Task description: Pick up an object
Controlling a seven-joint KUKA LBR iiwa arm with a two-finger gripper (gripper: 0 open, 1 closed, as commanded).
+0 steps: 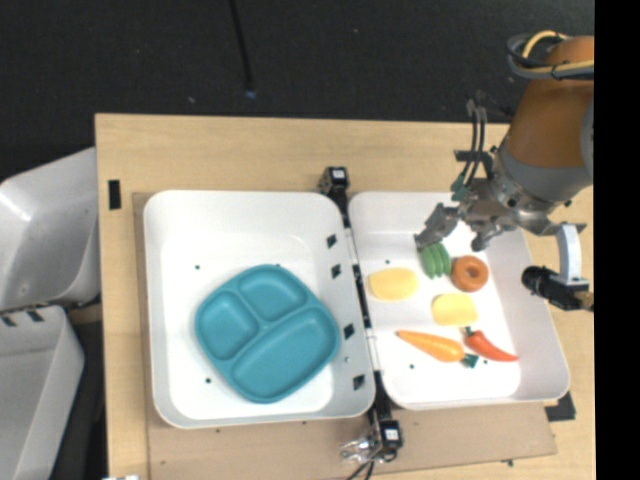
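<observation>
Here my end effector hangs spread wide, holding nothing, just above the ridged green pickle beside the glossy doughnut.

A pale wooden bench stands on dark floor

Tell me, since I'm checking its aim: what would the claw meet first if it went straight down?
Probably the green vegetable, which lies just below the open claw. The orange ring lies close beside it, and depth is hard to judge.
</observation>
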